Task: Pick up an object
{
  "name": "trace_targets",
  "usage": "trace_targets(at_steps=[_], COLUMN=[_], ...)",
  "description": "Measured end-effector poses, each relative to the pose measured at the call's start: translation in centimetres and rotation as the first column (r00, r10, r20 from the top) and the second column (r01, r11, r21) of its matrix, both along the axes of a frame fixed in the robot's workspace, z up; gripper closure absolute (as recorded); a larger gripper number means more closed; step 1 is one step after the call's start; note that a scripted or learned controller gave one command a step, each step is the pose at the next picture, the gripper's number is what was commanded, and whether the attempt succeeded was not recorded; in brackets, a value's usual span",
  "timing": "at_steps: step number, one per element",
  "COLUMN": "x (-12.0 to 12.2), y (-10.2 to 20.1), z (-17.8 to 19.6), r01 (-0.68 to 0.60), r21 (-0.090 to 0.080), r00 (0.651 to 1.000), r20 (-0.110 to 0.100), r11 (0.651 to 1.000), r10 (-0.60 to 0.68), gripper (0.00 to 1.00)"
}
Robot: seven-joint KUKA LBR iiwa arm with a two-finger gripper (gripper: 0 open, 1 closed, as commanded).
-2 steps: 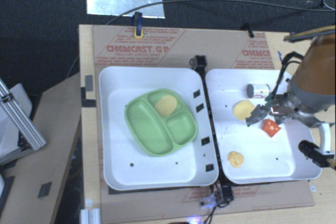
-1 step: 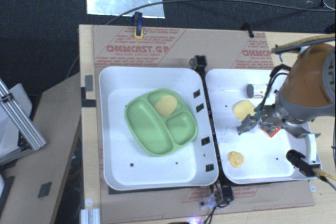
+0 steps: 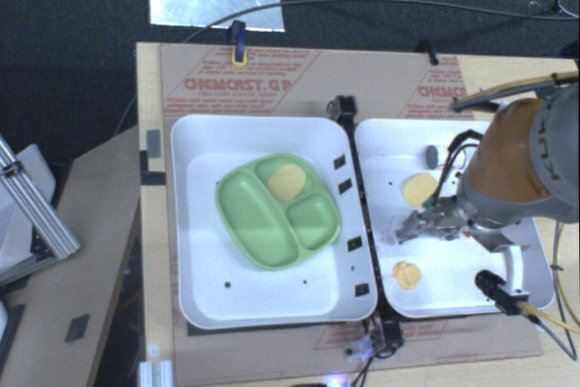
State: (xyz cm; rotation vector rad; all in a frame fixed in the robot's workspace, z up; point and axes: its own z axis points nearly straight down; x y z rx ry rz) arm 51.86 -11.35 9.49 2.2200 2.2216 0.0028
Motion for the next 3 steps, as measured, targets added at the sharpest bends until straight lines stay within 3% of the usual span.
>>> trace_targets(at_steps=[1, 3], x=[0.0, 1.1], y=[0.0, -0.5], z=[0.9, 11.8], r01=[0.001, -0.003], r21=[-0.001, -0.002], r00=[1.0, 1.0], r20=[0.0, 0.002], r11=[1.0, 1.0], r10=[-0.001, 0.003], gripper=[1.0, 1.0])
